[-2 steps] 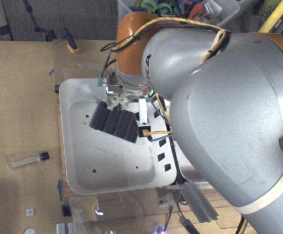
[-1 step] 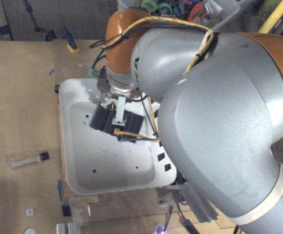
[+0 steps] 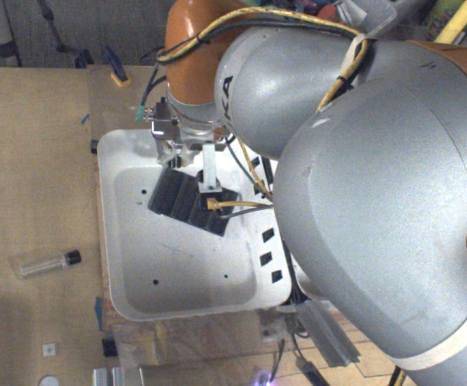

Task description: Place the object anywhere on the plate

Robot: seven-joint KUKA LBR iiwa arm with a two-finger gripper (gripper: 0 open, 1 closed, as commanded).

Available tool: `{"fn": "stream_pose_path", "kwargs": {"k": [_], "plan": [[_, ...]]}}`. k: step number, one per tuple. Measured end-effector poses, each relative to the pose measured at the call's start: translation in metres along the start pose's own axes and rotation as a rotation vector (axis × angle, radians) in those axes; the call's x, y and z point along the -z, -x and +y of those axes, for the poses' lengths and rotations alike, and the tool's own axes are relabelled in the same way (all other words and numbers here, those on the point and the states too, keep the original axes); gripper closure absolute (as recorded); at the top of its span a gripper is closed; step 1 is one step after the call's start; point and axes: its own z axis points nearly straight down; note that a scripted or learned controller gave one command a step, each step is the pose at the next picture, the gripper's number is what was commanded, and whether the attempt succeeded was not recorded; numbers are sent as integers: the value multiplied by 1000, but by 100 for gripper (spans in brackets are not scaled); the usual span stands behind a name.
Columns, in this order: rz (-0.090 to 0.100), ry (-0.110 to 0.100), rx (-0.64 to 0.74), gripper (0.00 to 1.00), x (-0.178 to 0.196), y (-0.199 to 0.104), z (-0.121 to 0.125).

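Lying on the bench (image 3: 32, 151) nearest the camera, a clear vial (image 3: 44, 262) with a black cap rests left of the white bin (image 3: 124, 248). Over the bin's far end hangs the arm (image 3: 362, 175); the jaws' state and the object's place cannot be told.

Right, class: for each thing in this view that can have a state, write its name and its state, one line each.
white bin: upright on the bench.
arm: reaching in over the white bin, wrist pointing down.
gripper: low over the white bin's far end.
vial: on its side on the bench, outside the white bin, black cap on.
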Motion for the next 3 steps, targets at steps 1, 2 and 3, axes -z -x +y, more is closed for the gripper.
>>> {"fn": "stream_pose_path", "kwargs": {"k": [1,2,3], "plan": [[-2,-3,-374,100,-14,3,0],[-1,-7,86,100,-36,2,0],[1,0,20,100,-4,5,1]]}}
